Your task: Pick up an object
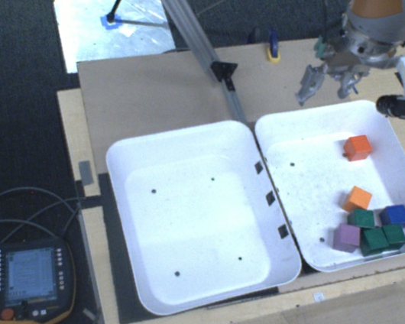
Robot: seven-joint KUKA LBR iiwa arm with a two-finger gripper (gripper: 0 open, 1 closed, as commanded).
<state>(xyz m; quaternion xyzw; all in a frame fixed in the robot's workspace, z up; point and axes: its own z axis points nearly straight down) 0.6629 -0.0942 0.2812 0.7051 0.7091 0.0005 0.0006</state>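
Note:
My gripper (pixel 330 86) hangs above the far edge of the right bin (pixel 306 178), its two fingers spread open with nothing between them. Inside that bin an orange-red block (pixel 357 147) lies alone near the far right. Nearer the front right corner sits a cluster: an orange block (pixel 358 197), a purple block (pixel 347 236), a blue block (pixel 394 216) and green blocks (pixel 374 237). The gripper is well above and behind all of them.
The left bin (pixel 141 207) stands beside the right one, sharing a divider with black clips (pixel 270 197). A grey pole (pixel 190 24) slants across the bench at the back. A teach pendant (pixel 26 285) with cables lies on the floor at the left.

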